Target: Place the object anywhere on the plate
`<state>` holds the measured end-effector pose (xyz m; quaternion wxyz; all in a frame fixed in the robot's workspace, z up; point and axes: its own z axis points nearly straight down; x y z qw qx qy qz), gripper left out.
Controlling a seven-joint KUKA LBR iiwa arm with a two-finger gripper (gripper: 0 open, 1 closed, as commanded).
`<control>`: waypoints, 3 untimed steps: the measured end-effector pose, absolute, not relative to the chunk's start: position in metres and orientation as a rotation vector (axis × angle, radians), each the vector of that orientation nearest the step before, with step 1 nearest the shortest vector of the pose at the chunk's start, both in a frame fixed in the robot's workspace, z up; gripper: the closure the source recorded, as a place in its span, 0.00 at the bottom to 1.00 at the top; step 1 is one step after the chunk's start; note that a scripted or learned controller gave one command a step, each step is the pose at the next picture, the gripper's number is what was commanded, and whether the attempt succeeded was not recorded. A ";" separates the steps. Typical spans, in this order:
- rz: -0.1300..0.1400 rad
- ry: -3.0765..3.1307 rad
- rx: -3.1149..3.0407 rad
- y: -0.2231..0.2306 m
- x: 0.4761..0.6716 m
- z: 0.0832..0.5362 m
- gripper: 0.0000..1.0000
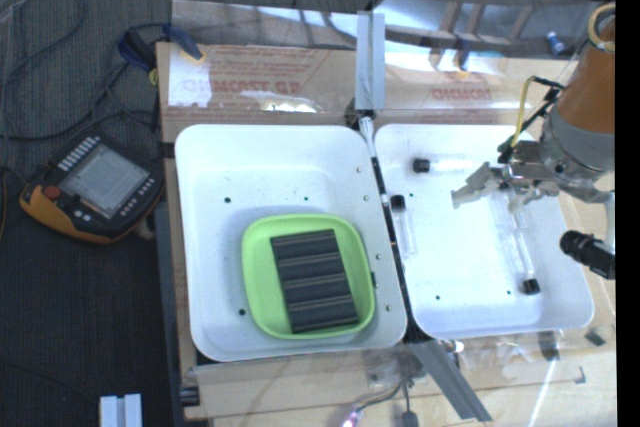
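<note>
As placed: object on plate.

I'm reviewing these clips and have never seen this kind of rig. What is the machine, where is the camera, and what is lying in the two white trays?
One fixed camera looks down at a slant on a bench. The grey arm with an orange band enters from the right, ending in a two-finger gripper over the right bin. That bin holds clear tube-like pieces with dark caps; exactly what they are is hard to tell. The left bin holds a green plate with a dark ridged block lying on it. Nothing visible sits between the fingers. The handheld controller lies on the floor, left.
</note>
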<state>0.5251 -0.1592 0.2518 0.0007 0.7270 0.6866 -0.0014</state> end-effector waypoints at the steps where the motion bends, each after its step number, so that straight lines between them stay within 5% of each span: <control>1: -0.004 2.334 2.101 -0.126 0.536 0.271 0.00; 2: -0.002 2.279 2.165 -0.108 0.503 0.262 0.00; 3: 0.002 2.204 2.237 -0.059 0.497 0.282 0.00</control>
